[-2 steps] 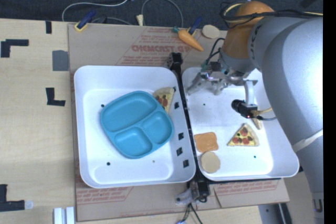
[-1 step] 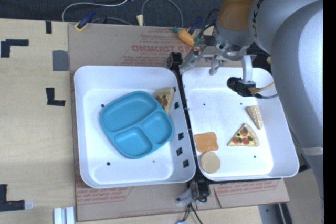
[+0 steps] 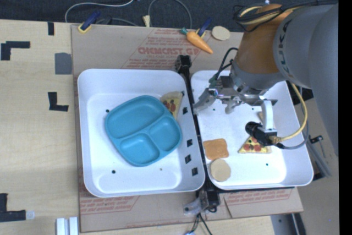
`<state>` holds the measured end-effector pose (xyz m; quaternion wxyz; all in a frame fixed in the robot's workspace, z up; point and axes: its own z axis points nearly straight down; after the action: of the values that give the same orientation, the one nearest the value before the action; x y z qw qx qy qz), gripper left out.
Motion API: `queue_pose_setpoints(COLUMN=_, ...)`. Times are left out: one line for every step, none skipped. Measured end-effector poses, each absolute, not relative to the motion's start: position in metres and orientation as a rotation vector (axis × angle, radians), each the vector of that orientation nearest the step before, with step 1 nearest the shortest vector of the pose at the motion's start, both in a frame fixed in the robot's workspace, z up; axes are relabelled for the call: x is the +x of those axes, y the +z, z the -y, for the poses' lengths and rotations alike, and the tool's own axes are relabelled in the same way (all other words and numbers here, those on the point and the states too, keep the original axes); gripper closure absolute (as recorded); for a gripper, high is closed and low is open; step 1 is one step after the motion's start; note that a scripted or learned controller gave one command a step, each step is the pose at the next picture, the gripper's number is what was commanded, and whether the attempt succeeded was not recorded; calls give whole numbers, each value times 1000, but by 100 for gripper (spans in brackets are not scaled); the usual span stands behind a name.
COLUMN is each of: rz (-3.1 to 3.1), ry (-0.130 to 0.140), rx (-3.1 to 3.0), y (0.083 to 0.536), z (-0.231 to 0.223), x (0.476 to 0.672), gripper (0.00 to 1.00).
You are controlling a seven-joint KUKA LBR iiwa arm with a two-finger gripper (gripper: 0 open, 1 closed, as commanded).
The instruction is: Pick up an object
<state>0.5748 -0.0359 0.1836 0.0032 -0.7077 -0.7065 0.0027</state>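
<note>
My gripper (image 3: 217,102) hangs over the upper left part of the right bin (image 3: 297,173). Its fingers are spread open, and between them I see just the white bin floor. Lower in that bin lie a tan toast slice (image 3: 215,147), a pale round biscuit (image 3: 220,170) just below it, and a pizza wedge (image 3: 254,146) to their right. The toast is a short way below the gripper and apart from it. The grey arm with its orange band (image 3: 264,47) covers the bin's upper right.
The left bin (image 3: 91,173) holds a blue divided plate (image 3: 144,129), with another pizza wedge (image 3: 172,102) at its upper right edge. A toy carrot (image 3: 198,41) and a beige disc (image 3: 221,33) lie on the cardboard behind the bins. Cables loop at the back.
</note>
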Motion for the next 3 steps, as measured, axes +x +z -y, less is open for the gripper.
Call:
queue_pose_setpoints(rz=2224, ry=-1, rx=-2223, y=184, z=64, x=628, gripper=0)
queue_pose_setpoints(rz=2226, ry=-2, rx=-2219, y=184, z=62, x=670, gripper=0)
queue_pose_setpoints(rz=2218, ry=6, rx=-2218, y=184, z=41, x=596, gripper=0)
